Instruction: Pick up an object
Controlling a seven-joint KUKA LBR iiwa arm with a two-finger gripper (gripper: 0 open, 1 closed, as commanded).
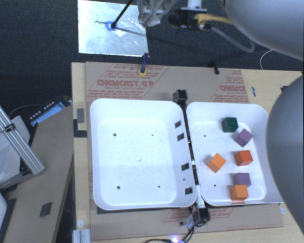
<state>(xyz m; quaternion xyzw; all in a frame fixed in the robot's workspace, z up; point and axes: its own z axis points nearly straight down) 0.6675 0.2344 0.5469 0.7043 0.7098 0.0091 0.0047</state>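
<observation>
While the gripper (151,14) hangs high above the bench, its state I cannot tell. Because the blocks crowd the right bin (209,130), it may push the purple block (242,179) against the orange block (239,192).

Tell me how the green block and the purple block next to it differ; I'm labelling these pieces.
The green block is dark green; the purple block is pale violet. The green block sits nearer the right bin's far wall, while the purple block lies closer to the camera and rightward, turned more diagonally. Both are small cubes of similar size.
</observation>
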